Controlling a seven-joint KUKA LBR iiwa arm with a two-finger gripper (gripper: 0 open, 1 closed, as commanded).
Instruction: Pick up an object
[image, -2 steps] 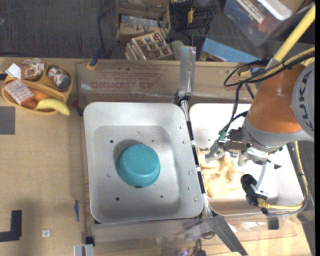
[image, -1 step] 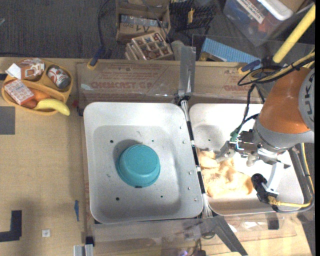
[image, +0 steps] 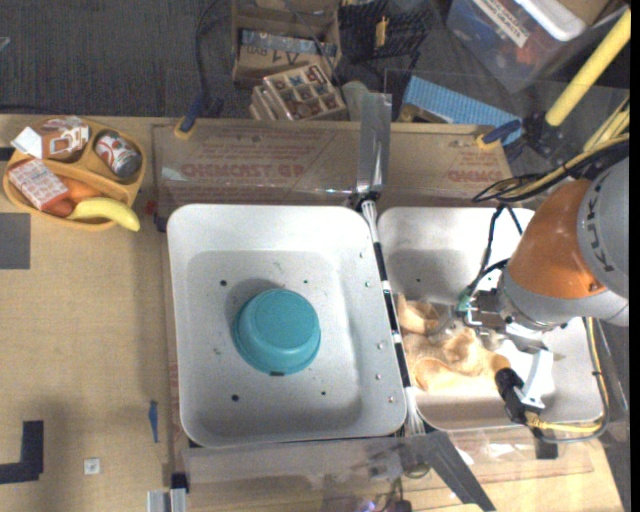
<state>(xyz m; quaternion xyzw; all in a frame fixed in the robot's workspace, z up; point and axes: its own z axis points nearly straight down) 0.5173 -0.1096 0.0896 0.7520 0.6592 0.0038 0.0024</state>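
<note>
The gripper (image: 478, 330) is lowered into the right bin (image: 430, 235), among tan objects (image: 445, 350) piled at its near left. Its state cannot be told. A teal bowl (image: 278, 330) is seen upturned in the left bin (image: 200, 250).

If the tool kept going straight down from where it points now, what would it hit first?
Most likely the pale tan objects piled in the right bin: the tool sits over their right part. Depth is unclear from this slanted view, so contact cannot be ruled out.
</note>
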